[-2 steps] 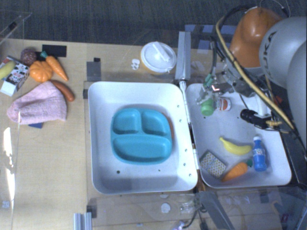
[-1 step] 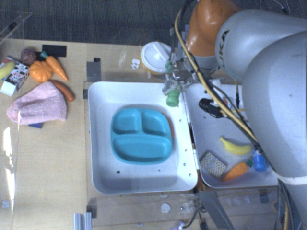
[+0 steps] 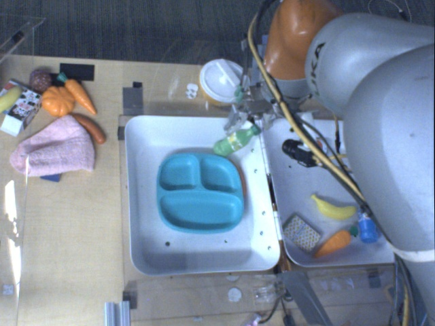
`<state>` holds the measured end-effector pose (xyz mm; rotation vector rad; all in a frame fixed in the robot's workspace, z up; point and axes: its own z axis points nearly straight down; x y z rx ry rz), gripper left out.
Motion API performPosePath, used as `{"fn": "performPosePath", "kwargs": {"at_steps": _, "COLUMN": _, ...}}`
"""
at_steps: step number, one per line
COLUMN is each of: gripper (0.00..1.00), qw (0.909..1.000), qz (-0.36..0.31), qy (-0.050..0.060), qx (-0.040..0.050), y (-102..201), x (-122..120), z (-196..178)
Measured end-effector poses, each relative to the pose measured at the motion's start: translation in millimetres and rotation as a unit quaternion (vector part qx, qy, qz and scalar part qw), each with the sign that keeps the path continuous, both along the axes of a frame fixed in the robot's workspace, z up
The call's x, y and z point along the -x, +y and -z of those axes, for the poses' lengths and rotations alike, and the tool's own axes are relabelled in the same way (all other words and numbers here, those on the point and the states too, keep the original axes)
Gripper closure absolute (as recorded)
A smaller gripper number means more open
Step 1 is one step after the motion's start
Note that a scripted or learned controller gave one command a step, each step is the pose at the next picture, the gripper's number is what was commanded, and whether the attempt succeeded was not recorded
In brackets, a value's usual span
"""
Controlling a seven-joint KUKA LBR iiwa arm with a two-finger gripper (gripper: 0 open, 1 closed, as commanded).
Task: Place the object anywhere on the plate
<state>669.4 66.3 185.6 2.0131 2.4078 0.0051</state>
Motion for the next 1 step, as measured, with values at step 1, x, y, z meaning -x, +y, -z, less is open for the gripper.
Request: {"fn": "performPosePath", "kwargs": {"at_steps": 1, "gripper": 0.00, "qw": 1.0000, "qz": 0.000, "qy": 0.000, "qx": 0.0000, "y": 0.0, "x": 0.0, "z": 0.0}}
